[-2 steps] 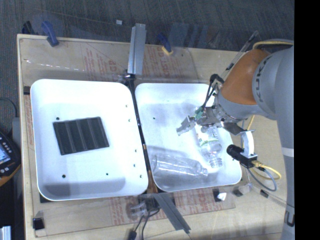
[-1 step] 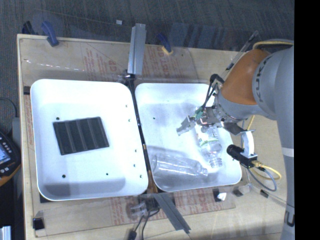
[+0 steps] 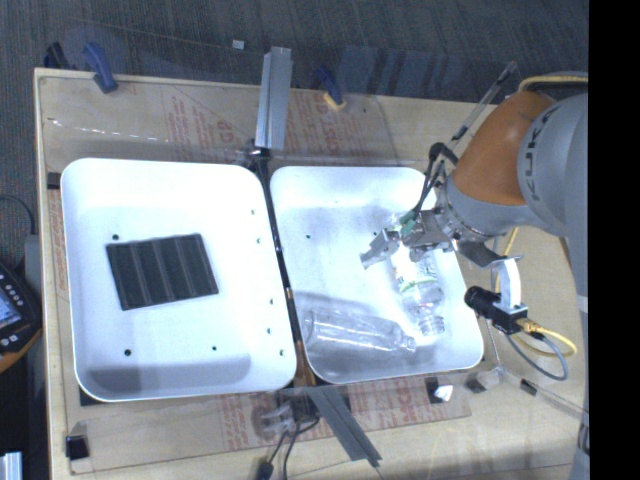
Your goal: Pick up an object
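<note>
Nearest the camera, along the front wall of the right bin (image 3: 300, 268), a clear plastic bottle (image 3: 355, 332) lay on its side, its cap end toward the right; just beyond it a second, smaller clear bottle (image 3: 420, 293) lay pointing toward the front right corner, its upper end under the gripper (image 3: 385, 248); the gripper sat low over the middle of that bin at the end of the grey arm (image 3: 555, 163) — whether its jaws were parted or closed, and whether anything was between them, could not be told from this slant; in the left bin (image 3: 90, 193) a dark ribbed rectangular panel (image 3: 161, 270) lay flat, well apart from the bottles — farther back, a grey metal bar (image 3: 272, 98) stood up behind the bins.
</note>
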Robot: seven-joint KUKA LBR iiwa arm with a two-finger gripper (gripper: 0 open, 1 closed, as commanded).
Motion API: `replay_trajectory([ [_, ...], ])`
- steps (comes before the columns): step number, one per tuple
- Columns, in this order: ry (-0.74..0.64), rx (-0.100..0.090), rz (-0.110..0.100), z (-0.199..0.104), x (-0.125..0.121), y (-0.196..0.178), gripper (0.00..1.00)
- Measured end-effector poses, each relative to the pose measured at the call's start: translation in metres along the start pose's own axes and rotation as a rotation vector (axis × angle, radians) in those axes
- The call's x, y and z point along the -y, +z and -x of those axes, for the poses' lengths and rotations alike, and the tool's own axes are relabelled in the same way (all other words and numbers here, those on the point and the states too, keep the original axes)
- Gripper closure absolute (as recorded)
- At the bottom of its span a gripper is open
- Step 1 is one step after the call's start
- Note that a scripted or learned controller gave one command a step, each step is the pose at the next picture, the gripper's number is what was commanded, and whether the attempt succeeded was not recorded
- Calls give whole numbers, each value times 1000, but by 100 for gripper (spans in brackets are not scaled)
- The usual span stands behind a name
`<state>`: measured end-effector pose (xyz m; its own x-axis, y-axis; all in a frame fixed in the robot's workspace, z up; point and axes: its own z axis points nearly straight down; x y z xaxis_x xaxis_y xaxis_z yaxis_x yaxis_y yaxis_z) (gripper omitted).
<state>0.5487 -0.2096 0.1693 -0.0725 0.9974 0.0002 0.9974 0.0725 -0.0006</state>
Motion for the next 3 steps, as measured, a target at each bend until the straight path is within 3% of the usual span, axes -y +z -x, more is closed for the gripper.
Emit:
replay_trajectory([
  [2,-78,-2,-3,-1,1,15,0],
  [3,-61,-3,1,-6,67,77,0],
])
